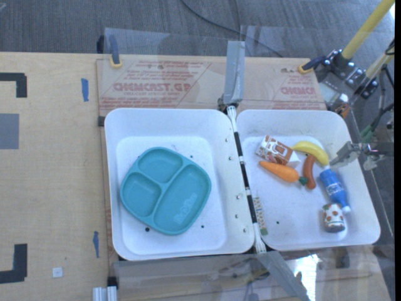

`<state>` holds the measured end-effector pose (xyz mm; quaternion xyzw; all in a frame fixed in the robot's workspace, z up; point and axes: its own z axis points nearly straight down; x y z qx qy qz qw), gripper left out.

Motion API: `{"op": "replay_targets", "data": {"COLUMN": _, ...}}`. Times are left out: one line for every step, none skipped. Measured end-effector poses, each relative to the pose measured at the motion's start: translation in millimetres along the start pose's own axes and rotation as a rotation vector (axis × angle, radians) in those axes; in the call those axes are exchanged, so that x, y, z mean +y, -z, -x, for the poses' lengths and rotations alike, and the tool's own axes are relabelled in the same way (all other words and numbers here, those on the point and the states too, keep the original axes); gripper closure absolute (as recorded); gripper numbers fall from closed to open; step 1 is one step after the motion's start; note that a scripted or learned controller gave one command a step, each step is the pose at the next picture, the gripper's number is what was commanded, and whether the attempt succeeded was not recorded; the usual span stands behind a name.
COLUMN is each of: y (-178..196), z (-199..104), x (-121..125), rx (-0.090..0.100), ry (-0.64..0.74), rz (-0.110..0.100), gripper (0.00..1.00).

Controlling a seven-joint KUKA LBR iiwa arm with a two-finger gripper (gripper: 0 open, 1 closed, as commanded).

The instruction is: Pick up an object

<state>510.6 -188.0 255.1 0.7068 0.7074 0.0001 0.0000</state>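
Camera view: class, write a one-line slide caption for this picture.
Two shallow white bins: the left white bin bears a teal divided plate; the right white bin bears an orange carrot, yellow banana and blue bottle.

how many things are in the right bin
6: juice carton at upper left, banana beside it, carrot below the carton, sausage right of the carrot, blue bottle lower right, spotted cup nearest the front.

Bins (125, 127): we see smooth white plastic, faintly glossy.
Divided plate (165, 190): we see smooth, matt teal plastic.
Counter (50, 168): we see pale, matt wood.
Blue bottle (333, 188): we see glossy plastic.
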Motion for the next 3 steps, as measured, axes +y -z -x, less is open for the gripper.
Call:
{"op": "replay_targets", "data": {"y": -167, "z": -29, "x": 40, "rx": -0.002, "ry": -0.068, "rz": 0.009, "gripper": 0.00}}
{"op": "replay_targets", "data": {"y": -156, "z": -26, "x": 41, "rx": -0.003, "ry": -0.074, "rz": 0.013, "gripper": 1.00}}
{"op": "replay_targets", "data": {"y": -70, "z": -120, "x": 65, "rx": 0.000, "ry": -0.108, "rz": 0.000, "gripper": 1.00}}
